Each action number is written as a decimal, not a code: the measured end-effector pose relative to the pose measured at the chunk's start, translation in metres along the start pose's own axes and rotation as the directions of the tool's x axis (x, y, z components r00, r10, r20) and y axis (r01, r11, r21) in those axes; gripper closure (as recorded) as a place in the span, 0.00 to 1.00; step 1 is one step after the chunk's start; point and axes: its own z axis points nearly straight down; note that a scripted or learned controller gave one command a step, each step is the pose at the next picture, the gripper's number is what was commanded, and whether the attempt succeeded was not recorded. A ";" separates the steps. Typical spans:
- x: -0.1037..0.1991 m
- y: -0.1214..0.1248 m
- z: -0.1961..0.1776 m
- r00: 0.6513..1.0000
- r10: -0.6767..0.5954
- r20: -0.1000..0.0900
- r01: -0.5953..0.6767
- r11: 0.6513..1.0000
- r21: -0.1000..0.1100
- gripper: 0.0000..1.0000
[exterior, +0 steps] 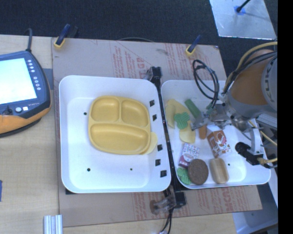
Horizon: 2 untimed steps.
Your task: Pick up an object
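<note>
- The arm (251,89) reaches in from the right over the right bin (254,180).
- Its gripper (203,122) sits low among the toy foods near the bin's middle; I cannot tell how far it is open or whether it has hold of anything.
- Just beside the gripper lie a green stick (192,107), a green waffle piece (182,119) and a small orange piece (202,131).
- A pale yellow slice (174,110) lies by the bin's left wall, and another yellow piece (187,135) lies below the waffle.
- Nearer the front are a red and white packet (189,154), a brown round cookie (198,171) on a green piece (182,175), a bread roll (219,170) and a red-brown wrapper (219,143).
- The left bin (75,174) holds a yellow divided plate (119,125).
- A tablet-like pendant (14,94) rests on the bench at the far left.
</note>
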 end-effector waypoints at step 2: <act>0.054 0.037 0.002 1.000 -0.007 0.002 0.007 1.000 -0.003 1.00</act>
